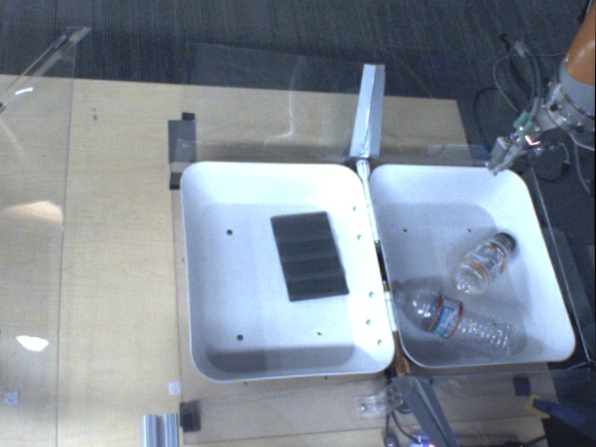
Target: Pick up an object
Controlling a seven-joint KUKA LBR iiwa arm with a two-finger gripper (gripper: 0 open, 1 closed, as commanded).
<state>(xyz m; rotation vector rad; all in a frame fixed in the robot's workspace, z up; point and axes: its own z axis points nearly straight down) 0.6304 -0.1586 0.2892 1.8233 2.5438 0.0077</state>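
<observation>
Left bin (200, 250): dark ribbed pad (309, 255) laid flat near centre.
Right bin (410, 189): small bottle (484, 262) tilted at 3 o'clock of centre; larger clear bottle (456, 318) laid on side at 6 o'clock, just beside it.
Gripper (507, 150): positioned over right bin's 1 o'clock corner, well apart from bottles; opening cannot be told; nothing seen held.

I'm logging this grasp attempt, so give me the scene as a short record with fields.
left bin: one dark ribbed pad, lying flat
right bin: two clear plastic bottles
upper bottle: on its side, slanted
lower bottle: on its side, blue label
pincer: at the right bin's far right corner, nothing visibly held
</observation>
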